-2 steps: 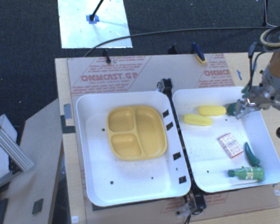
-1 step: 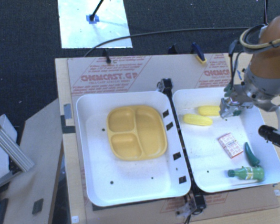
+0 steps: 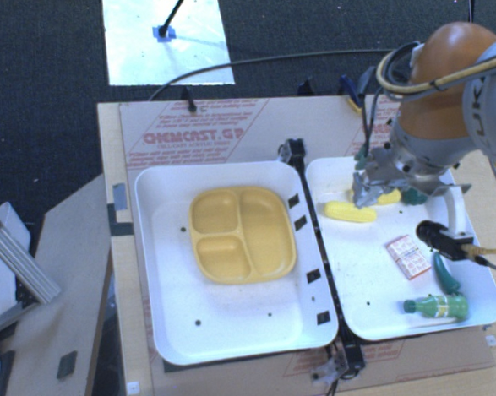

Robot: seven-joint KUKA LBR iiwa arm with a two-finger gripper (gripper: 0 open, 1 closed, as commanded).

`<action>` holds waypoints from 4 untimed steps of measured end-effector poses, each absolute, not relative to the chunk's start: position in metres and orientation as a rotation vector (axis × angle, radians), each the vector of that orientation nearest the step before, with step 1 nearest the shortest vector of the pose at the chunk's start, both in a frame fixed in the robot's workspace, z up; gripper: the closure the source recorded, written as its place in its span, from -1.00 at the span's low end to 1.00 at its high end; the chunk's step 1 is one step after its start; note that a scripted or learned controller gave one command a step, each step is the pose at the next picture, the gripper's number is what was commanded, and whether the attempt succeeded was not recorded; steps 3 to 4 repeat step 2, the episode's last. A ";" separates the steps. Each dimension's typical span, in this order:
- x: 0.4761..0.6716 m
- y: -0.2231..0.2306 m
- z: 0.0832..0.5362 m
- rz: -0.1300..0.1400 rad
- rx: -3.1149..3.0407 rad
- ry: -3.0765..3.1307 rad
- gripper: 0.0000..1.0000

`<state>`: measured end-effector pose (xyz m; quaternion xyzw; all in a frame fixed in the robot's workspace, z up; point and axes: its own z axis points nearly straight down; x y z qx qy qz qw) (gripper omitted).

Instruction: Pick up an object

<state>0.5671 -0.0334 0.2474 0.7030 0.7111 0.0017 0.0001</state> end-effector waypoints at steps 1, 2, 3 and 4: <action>0.566 0.028 0.247 0.004 2.209 2.233 1.00; 0.573 0.082 0.248 0.005 2.209 2.233 1.00; 0.573 0.082 0.248 0.005 2.209 2.233 1.00; 0.573 0.082 0.248 0.005 2.209 2.233 1.00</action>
